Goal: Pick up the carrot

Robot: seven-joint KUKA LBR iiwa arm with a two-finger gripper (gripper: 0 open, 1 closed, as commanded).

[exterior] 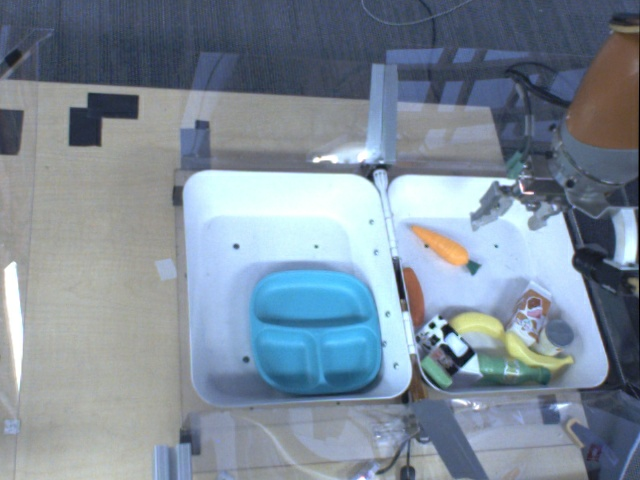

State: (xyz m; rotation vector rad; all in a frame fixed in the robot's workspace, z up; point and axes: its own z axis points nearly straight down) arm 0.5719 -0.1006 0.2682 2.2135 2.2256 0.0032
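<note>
An orange carrot [441, 247] with a dark green stub end lies slantwise in the right bin [437, 200], toward its upper left part. My gripper [515, 206] hangs over the same bin's upper right, to the right of the carrot and a little farther back. Its two grey fingers [489, 208] stand spread apart with nothing between them. The arm's orange band [606, 88] rises at the right edge of the view.
In the left bin [230, 218] sits a blue divided plate [316, 329]. The right bin's front holds a yellow banana [495, 330], a green bottle [505, 370], a black-and-white toy [440, 343], a small carton [530, 315] and a reddish sausage [413, 296] along the left wall.
</note>
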